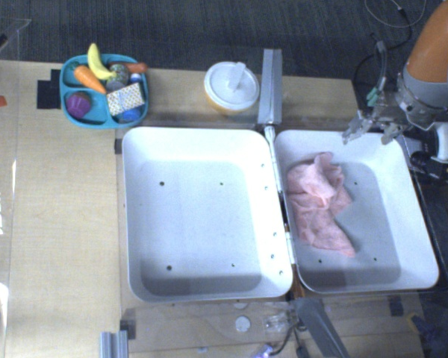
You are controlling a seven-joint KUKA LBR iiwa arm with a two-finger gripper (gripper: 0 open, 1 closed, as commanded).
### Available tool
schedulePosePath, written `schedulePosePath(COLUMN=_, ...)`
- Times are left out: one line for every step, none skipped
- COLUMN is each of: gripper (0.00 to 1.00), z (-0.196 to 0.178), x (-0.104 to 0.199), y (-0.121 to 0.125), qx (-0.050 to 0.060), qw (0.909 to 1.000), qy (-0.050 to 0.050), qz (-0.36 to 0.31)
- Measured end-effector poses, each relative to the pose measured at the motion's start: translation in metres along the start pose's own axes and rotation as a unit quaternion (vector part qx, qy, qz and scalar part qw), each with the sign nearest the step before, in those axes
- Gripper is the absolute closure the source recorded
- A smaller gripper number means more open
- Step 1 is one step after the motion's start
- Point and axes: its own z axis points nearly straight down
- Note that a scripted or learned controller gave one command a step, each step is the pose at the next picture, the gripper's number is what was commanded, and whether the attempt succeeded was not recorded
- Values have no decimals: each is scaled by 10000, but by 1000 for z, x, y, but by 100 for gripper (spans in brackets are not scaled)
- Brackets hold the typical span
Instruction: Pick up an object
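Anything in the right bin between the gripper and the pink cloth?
No. In the camera view the gripper sits over the right bin's far rim, and just bare white bin floor separates it from the pink cloth.

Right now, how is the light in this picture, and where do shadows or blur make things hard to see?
In the camera view, light is soft and even; a grey shadow lies along the near wall of the left bin and beside the pink cloth in the right bin. The gripper is small and blurred, and the blue tray contents are slightly soft.

Crumpled pink cloth (321,206), lying in right bin (403,274)
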Motion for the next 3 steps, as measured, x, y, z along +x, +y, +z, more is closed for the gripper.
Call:
schedulePosePath(gripper=0, z=112, x=22, y=1, qx=0, qw=9955, qy=-8, qz=-943)
schedulePosePath(gripper=100, z=97, x=24, y=5, qx=-61, qw=9953, qy=-18, qz=-971)
schedulePosePath(gripper=100, z=83, x=26, y=8, qx=-109, qw=9950, qy=-31, qz=-993)
